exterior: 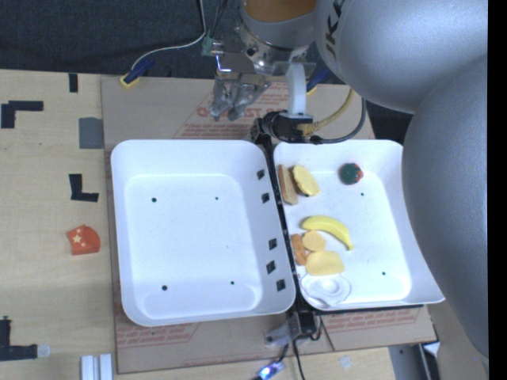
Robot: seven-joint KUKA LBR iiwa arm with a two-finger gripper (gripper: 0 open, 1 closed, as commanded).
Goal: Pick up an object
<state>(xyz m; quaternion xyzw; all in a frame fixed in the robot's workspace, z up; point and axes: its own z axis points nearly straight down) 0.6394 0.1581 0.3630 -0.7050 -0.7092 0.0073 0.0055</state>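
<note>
We see the arm (412, 46) reaching in from the right, its gripper (232, 101) hanging over the table (47, 204) beyond the left bin (127, 212) — whether its fingers are parted we cannot tell. The banana (327, 228) lies in the right bin (388, 212) — amid other small pieces.
</note>
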